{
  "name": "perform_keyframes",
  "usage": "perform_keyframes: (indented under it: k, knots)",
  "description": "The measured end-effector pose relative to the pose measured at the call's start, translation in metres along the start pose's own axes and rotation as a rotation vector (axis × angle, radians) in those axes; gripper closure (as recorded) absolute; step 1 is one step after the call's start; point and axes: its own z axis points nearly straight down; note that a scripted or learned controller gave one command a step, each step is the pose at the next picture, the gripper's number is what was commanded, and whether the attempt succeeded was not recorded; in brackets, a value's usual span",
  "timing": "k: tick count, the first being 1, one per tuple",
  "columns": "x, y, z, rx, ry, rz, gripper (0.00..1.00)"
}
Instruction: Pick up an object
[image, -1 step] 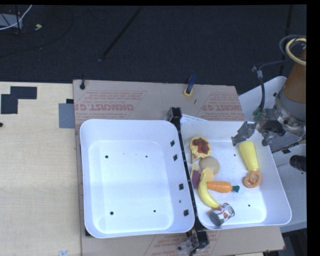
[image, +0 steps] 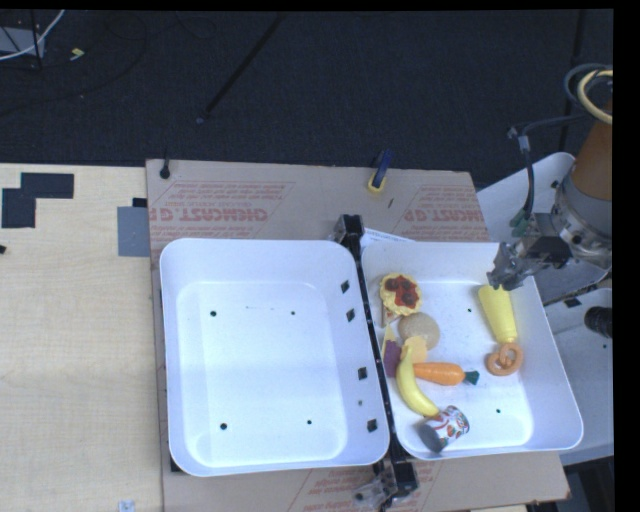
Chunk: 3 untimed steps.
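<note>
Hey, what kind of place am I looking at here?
Probably a robotics lab test bench. A robot arm reaches over two white bins, one holding toy food such as a banana and a carrot, all set on cardboard beside loose cables.

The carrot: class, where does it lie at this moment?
The carrot lies in the right bin, near its middle, touching the banana on its left, with the pretzel apart to its right.

in the right bin (image: 560, 420): a yellow corn cob (image: 498, 312) lying lengthwise, a pretzel (image: 504, 359) just below it, a carrot (image: 444, 374) crossing a banana (image: 413, 382), a small pizza (image: 400, 293), a can (image: 445, 427) tipped over.
</note>
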Motion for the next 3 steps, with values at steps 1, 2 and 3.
perform_keyframes:
  k: [1, 2, 3]
  knots:
    - [-0.057, -0.010, 0.111, 0.007, 0.000, 0.005, 1.00]
    - [-0.067, 0.040, -0.044, -0.021, -0.008, 0.000, 1.00]
    - [-0.010, 0.021, -0.009, 0.001, 0.002, -0.002, 1.00]
